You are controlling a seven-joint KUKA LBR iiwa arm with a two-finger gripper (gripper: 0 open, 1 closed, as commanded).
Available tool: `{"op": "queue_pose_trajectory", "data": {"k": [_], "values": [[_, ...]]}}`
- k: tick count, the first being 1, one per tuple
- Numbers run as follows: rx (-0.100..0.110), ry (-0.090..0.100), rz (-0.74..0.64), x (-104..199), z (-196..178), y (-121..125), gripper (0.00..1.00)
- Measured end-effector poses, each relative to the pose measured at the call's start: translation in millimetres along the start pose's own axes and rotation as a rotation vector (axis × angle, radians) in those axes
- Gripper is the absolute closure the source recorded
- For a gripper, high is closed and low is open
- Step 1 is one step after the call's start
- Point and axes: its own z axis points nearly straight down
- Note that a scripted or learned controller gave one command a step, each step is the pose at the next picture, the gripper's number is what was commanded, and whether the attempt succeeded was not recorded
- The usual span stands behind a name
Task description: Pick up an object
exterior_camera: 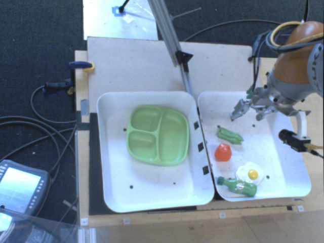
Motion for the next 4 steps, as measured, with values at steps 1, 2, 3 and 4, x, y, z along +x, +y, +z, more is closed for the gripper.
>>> {"op": "queue_pose_trajectory", "data": {"k": [1, 2, 3, 4], "values": [[0.0, 0.0, 0.001, 0.0, -0.1, 0.1, 0.0], [0.004, -0.001, 0.006, -1.4, 43.0, -5.4, 0.0], [0.005, -0.001, 0.006, -10.7, 99.7, -4.0, 0.0], [-0.004, 0.0, 0.006, -10.6, 105.7, -1.6, 0.0]]}}
